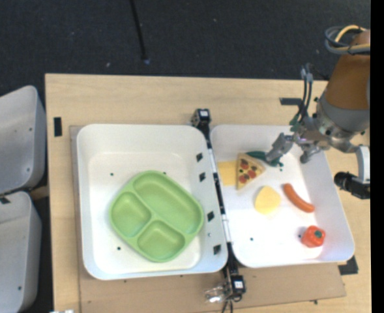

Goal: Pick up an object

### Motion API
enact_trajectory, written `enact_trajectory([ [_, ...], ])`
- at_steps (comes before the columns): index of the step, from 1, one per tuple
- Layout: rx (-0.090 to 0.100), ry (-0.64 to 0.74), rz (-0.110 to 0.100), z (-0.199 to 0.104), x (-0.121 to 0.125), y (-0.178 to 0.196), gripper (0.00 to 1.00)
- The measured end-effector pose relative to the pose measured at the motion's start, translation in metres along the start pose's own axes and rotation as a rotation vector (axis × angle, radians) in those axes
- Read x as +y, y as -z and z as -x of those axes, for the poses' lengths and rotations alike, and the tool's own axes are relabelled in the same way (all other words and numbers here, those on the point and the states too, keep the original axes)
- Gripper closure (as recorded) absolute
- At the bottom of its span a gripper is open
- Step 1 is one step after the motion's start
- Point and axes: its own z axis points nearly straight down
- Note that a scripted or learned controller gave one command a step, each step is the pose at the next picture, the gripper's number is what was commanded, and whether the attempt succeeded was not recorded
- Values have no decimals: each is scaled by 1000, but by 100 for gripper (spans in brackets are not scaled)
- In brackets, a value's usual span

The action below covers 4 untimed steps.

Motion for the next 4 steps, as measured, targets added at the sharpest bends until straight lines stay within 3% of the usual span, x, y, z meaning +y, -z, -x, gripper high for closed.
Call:
enact_trajectory([
  [1,-2,3,13,0,3,8,0],
  [4,-4,-4,13,10,8,-122,0],
])
